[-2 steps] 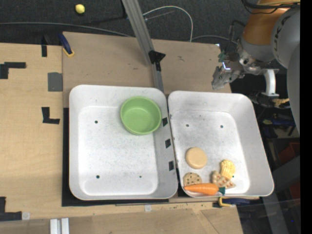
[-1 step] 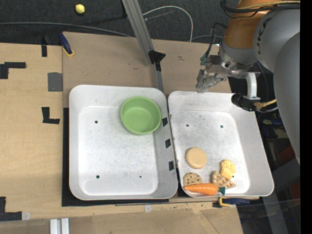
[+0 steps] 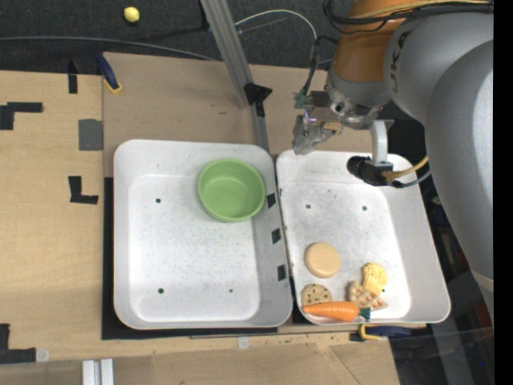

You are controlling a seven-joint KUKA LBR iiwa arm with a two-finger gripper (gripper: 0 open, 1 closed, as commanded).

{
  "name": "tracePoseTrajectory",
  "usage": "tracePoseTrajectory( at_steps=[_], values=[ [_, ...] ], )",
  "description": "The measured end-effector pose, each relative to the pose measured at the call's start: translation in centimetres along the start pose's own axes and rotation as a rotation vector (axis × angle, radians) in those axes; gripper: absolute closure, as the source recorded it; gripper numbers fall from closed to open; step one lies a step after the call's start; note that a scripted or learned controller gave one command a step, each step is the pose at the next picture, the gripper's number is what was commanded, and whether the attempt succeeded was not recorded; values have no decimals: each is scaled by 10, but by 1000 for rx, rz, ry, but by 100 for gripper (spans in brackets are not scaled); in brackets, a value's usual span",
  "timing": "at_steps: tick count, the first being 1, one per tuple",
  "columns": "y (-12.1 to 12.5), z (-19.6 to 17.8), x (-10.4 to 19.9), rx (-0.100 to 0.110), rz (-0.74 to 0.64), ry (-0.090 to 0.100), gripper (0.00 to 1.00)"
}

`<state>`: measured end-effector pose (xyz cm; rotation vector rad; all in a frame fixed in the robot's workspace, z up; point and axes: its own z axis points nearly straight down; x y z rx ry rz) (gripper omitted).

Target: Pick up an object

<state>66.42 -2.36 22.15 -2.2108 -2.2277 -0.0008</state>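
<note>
Gripper (image 3: pixel 309 137) well apart from carrot (image 3: pixel 333 312)

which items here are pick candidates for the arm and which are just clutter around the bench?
Pick candidates:
- green bowl, left bin
- round tan biscuit, right bin
- round cracker
- yellow corn piece
- carrot
- gripper hovers at the right bin's far-left corner

Just lying about:
- yellow ball on the dark floor
- black tape marks on the bench
</note>
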Motion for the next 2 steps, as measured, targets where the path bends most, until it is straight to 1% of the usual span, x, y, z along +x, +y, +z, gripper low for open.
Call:
tracePoseTrajectory(
  at_steps=[1,2],
  values=[
    [-12,9,57,2,1,-1,100],
    [-30,11,103,2,1,-2,100]
  ],
)
